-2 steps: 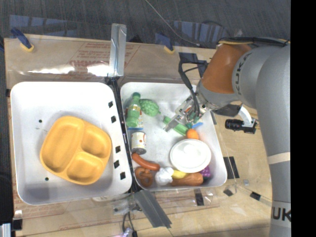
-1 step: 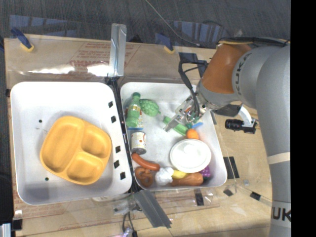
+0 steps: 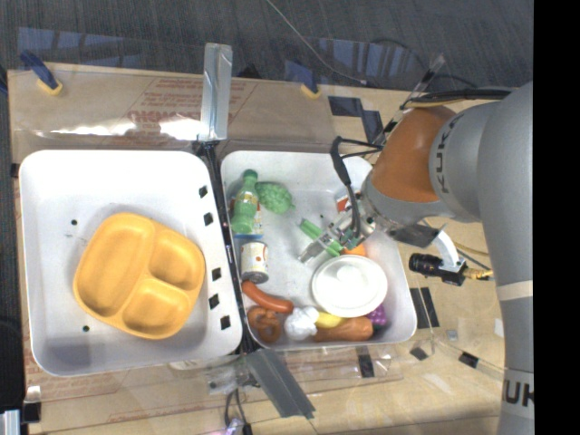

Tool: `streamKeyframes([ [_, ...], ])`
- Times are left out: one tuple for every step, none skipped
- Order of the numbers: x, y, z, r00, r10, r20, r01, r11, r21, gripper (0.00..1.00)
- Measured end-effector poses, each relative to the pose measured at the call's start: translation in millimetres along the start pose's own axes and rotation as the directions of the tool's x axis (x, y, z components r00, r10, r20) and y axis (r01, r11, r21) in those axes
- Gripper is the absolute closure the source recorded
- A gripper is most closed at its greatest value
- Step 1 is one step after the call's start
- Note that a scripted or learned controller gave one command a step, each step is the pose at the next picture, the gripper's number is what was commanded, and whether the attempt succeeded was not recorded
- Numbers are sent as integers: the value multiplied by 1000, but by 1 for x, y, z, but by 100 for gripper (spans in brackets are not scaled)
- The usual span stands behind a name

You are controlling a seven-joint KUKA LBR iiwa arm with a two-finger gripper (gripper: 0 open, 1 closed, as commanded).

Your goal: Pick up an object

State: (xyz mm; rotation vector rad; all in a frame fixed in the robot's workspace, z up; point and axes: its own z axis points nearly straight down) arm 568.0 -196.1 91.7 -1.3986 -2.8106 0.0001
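The right bin (image 3: 299, 163) holds a heap of toy food. A green bottle (image 3: 245, 205) lies along its left wall beside a green leafy piece (image 3: 275, 196), with a small can (image 3: 256, 260) below them. A white round plate (image 3: 349, 285) sits at the lower right. A red sausage (image 3: 268, 297), a brown piece (image 3: 262, 325), a white lump (image 3: 303, 323), an orange carrot (image 3: 346, 330) and purple grapes (image 3: 379, 316) line the front wall. My gripper (image 3: 319, 240) reaches low into the bin's middle, just above the plate's upper left rim, with a small green item at its tip.
The left bin (image 3: 54, 175) holds a yellow divided tray (image 3: 138, 275). The arm's orange band (image 3: 410, 161) hangs over the right bin's right wall. A black cable (image 3: 343, 166) loops near the wrist, and a black fitting (image 3: 433, 265) lies outside the bin.
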Motion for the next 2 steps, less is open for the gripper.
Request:
streamKeyframes([
  [0, 1, -11, 1000, -6, 1, 6, 1000, -1, 100],
  [5, 50, -148, 972, 234, 6, -233, 972, -7, 100],
])
